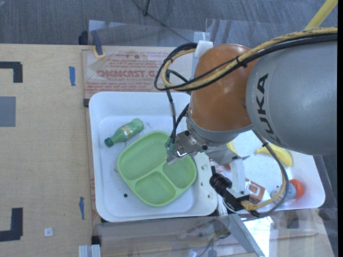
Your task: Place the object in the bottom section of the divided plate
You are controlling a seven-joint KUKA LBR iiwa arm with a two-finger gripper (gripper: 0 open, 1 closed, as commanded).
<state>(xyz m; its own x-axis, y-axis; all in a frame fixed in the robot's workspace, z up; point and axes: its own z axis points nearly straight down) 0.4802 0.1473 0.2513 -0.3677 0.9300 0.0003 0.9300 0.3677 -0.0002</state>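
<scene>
We look down on two shallow white bins set side by side on the bench. In the left bin (102,159) lies a light green divided plate (156,169) with three sections, one long section toward the upper left and two smaller ones along the lower right; it sits tilted in the bin's lower half. Just above and left of the plate lies a small green bottle (125,132) with a yellowish label, on its side, its cap pointing to the lower left, close to the plate's rim but apart from it as far as we can judge. The grey arm (292,92) with its orange band (222,87) comes in from the right and covers much of the right bin (313,191); black and yellow cables loop round the orange part. The gripper (172,153) hangs over the right edge of the plate, near the divider between its sections. We cannot tell whether the gripper is open or closed, and we see nothing clearly held in it. In the right bin we see a yellow banana-like object (281,155) partly behind the arm, an orange round-ended object (296,187) near the bin's right rim, and a small white and orange packet (253,190) below the wrist. A tan wooden board (43,143) lies left of the bins.
</scene>
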